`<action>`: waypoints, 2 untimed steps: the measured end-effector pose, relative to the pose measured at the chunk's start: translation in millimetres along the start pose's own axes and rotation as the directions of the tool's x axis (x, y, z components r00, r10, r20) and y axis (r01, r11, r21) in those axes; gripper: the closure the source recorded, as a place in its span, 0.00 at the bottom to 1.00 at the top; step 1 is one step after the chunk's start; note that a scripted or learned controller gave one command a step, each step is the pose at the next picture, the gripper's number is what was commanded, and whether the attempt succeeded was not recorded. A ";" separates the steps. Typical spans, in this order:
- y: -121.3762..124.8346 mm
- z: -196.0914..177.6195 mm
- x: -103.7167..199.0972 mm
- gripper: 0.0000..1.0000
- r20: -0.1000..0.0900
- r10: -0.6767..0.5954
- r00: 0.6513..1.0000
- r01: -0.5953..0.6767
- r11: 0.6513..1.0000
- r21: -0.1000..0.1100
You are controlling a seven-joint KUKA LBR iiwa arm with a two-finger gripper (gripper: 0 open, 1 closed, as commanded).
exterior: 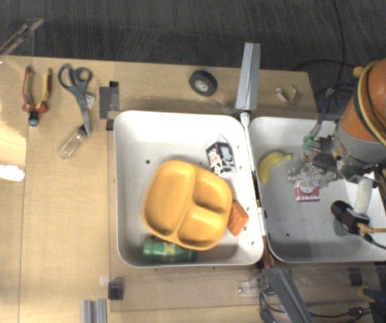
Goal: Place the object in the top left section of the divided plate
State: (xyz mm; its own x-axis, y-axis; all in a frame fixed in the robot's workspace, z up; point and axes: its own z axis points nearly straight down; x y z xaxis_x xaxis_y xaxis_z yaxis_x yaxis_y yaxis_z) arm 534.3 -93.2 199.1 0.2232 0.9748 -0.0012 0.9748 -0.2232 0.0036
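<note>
— Divided plate [187, 202], location?
— Yellow, three sections, lying in the left bin [129, 180], in that bin's lower half, a little right of its centre. It sits turned at an angle to the bin walls

— What is around it in that bin?
— Green can [169, 251] on its side along the lower edge of the plate, part of it hidden under the rim. Orange block [238, 219] touching or just beside the plate's right edge; cannot tell which. Black-and-white packet [220, 157] just above the plate's upper right, near the wall between the bins

— Arm and gripper?
— Arm comes in from the right of the frame, orange band at the upper right. Gripper [306, 173] hangs over the right bin [284, 247], in its upper middle. Whether it is apart or closed: cannot tell, the tip is a blur of clear and dark parts

— Objects near it?
— Small pink-and-white packet [307, 193] on the bin floor directly below the gripper in the frame; contact cannot be read, and nothing is visibly gripped. Yellow rounded object [274, 165] to the gripper's left, by the bin's left wall

— Bench outside the bins?
— Upper left of the frame: red-handled pliers [35, 93], grey scissors [79, 94]. Black tape roll [203, 83] above the left bin
</note>
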 end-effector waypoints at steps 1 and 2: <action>-30.8 14.5 65.8 1.00 -0.002 -0.038 0.999 0.038 0.999 -0.001; -47.2 4.4 159.8 1.00 -0.003 -0.130 0.992 0.130 0.992 0.001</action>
State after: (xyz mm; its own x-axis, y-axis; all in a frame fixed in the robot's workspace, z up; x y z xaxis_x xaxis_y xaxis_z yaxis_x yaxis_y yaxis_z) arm 524.0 73.1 194.3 0.0950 0.9955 0.0014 0.9955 -0.0950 0.0025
